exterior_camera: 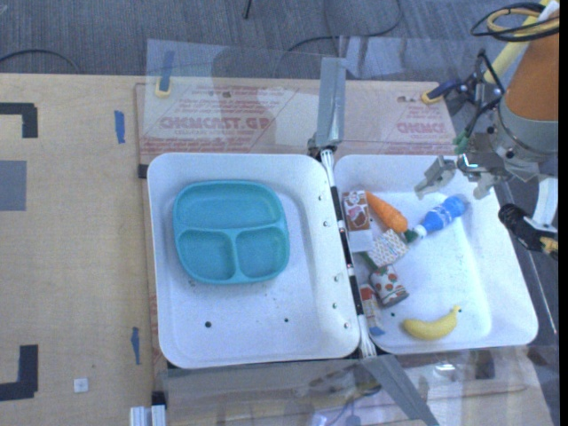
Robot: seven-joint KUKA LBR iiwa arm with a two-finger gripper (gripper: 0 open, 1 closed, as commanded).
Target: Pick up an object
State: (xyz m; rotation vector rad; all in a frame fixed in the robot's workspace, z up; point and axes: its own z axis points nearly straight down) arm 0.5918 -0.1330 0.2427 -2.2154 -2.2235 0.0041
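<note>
Two white bins on the bench: the left bin [177, 327] has a teal divided plate [232, 232] in it, the right bin [497, 318] holds the clutter. The gripper [458, 174] hangs spread open with nothing in it, over the right bin's far edge, just above a blue bottle [441, 215]. An orange carrot [388, 213], some little cartons [388, 248] and a banana [432, 325] sit nearby.
</note>
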